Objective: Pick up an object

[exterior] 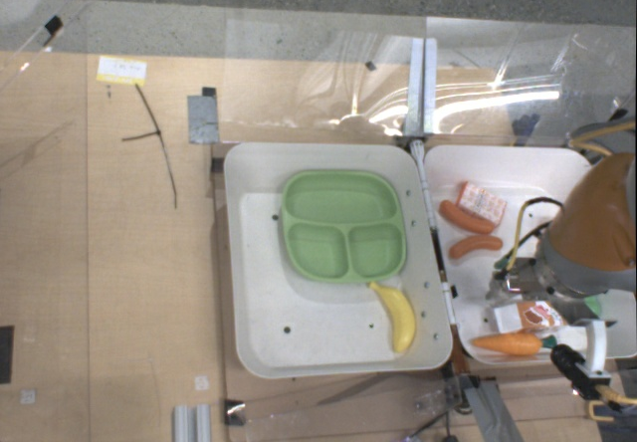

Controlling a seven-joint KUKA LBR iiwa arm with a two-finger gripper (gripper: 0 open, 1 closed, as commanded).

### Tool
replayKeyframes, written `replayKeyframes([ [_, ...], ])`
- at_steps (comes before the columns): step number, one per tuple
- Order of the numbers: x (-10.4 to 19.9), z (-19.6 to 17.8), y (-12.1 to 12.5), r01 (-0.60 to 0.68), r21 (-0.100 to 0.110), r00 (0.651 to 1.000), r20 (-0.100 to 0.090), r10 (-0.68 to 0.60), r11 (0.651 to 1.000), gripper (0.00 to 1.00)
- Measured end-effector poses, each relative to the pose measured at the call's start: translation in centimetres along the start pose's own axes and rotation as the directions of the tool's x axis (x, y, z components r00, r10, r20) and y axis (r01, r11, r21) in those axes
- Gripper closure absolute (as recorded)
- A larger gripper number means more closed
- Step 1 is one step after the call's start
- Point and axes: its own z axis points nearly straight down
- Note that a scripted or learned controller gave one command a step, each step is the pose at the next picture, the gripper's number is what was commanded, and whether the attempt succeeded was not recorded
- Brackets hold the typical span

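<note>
While the arm hangs low over the right bin, its bulk hides the jaws, so I cannot tell whether they are open, shut, or holding anything.

Nothing is visibly lifted. The likeliest targets lie in the right bin: two sausages, a small red-and-white packet just beyond them, a carrot along the near wall, and a small printed packet touching the carrot.

My judgement is that a grab here could go wrong because carrot and printed packet crowd together against the bin wall, so the jaws may strike the wall or nudge one item while closing on the other. The round sausages could also roll away.

The left bin holds a green divided plate with a banana touching its near edge. A clear partition stands behind the bins on the bench.
</note>
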Motion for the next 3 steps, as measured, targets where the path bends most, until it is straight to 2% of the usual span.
replayKeyframes([
  [1,-2.0,-6.3,-0.3,-0.301,0.015,0.953,0.003,0.301,0.953,0.0],
  [2,-6.1,-5.1,-0.4,-0.713,0.015,0.701,0.012,0.713,0.701,0.0],
  [3,-11.2,-3.4,-0.4,-0.916,0.011,0.401,0.018,0.916,0.401,0.0],
])
